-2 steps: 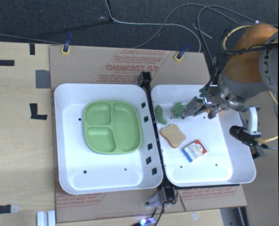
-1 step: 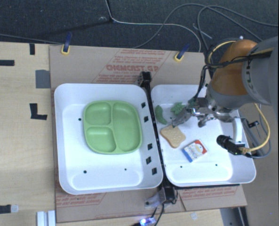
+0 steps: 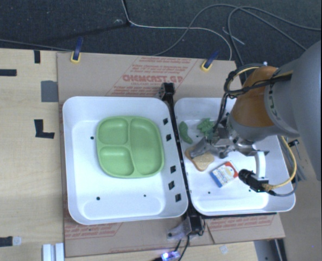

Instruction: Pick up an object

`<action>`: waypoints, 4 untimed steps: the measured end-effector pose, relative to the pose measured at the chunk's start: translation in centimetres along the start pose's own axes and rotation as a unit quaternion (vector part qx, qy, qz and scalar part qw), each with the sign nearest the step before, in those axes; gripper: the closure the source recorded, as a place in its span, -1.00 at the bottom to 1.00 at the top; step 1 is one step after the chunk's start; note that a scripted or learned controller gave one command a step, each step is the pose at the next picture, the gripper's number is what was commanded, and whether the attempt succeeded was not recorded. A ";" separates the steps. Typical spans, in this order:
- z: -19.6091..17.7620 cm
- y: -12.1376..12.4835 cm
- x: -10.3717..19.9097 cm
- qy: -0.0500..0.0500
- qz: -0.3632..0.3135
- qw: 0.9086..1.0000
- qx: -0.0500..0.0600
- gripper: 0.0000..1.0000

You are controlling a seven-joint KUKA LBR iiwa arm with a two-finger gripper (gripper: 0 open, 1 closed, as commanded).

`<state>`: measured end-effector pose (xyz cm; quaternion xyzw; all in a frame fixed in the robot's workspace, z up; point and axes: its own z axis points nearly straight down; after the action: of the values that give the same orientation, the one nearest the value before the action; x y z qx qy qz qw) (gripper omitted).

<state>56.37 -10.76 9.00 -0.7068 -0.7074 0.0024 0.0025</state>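
I saw a green divided plate (image 3: 131, 147) lying in the left bin (image 3: 76, 194), both bins resting on cardboard (image 3: 150, 75).

Smooth matt green plastic plate (image 3: 131, 147) in glossy white plastic bin (image 3: 74, 162); brown cardboard sheet (image 3: 144, 75) beneath, pale wood table (image 3: 19, 162), dark carpet (image 3: 52, 10) at 12 o'clock.

One fixed overhead view, slanted down on both white bins (image 3: 74, 162), arm (image 3: 291, 102) entering from right.
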 end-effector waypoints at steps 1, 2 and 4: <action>0.3 0.1 0.0 0.000 0.000 1.000 -0.004 -1.00; -0.9 0.3 0.1 0.000 0.000 1.000 -0.007 1.00; -10.3 1.7 -0.3 -0.001 0.000 1.000 -0.006 1.00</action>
<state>58.10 -11.08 19.32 -0.7068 -0.7074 -0.0010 -0.0019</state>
